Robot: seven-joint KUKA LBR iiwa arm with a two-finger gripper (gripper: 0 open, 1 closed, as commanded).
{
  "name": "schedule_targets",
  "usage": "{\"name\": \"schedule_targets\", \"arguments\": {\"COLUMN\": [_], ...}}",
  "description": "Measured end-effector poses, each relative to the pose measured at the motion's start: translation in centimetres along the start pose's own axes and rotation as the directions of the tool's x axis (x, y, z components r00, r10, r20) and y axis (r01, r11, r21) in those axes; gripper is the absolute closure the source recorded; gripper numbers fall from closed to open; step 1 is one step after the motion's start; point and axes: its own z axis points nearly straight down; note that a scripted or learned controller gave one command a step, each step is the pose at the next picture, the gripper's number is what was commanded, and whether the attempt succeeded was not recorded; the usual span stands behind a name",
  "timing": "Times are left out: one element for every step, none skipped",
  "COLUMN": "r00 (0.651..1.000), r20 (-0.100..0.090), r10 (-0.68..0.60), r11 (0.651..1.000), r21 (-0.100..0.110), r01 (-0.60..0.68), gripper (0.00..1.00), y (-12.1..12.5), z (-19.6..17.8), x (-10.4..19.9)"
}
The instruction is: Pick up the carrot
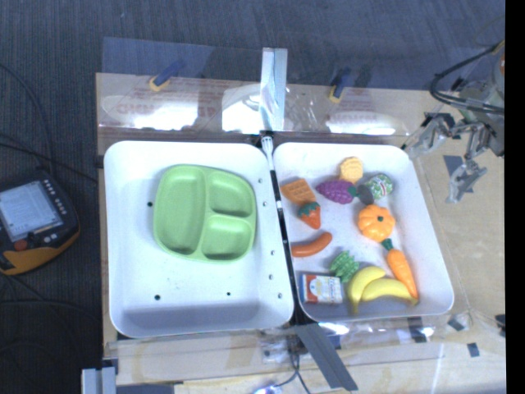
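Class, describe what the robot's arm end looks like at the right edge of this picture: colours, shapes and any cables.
The tool is a small silver-grey metal assembly of thin, angular parts, seen beyond the right white plastic bin. Black cables loop above it. A sliver of orange shows at the frame's upper right edge. Finer detail is too small to tell.

Two white bins of brightly coloured toy food.
A lime green plate; an orange carrot with a green top, orange pumpkin, yellow bananas, purple grapes, a red-orange sausage, yellow corn.
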Motion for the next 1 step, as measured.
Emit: {"name": "schedule_targets", "arguments": {"r00": [0.999], "r20": [-0.008], "r10": [0.037], "r11": [0.999], "r21": [-0.01], "r01": [-0.037], "gripper": [0.0], "y": [3.43], "z": [16.42], "x": [5.46]}}
